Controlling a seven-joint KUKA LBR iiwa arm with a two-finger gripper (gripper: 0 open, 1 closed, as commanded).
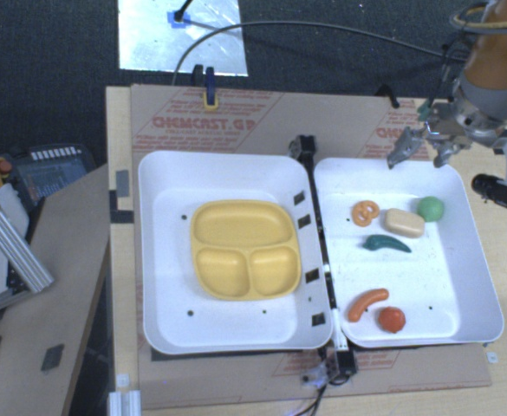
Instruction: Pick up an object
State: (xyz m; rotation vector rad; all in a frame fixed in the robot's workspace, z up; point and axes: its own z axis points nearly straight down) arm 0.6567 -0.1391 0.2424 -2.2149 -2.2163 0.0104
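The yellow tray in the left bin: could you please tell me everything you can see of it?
The yellow tray looks like smooth moulded plastic, a rounded rectangle with three compartments: one wide compartment along the far side and two smaller ones along the near side. All three hold nothing. It lies flat, right way up, near the middle of the left bin, resting on the bin's floor and touching nothing else.

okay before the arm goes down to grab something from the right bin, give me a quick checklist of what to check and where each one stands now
1. Gripper carries nothing between its fingers: ok.
2. Fingers spread for a grasp: ok.
3. Gripper above a target: not ok, it hangs over the right bin's far edge.
4. Green ball free of neighbours: not ok, the beige block sits close beside it.
5. Sausage and tomato apart: cannot tell.
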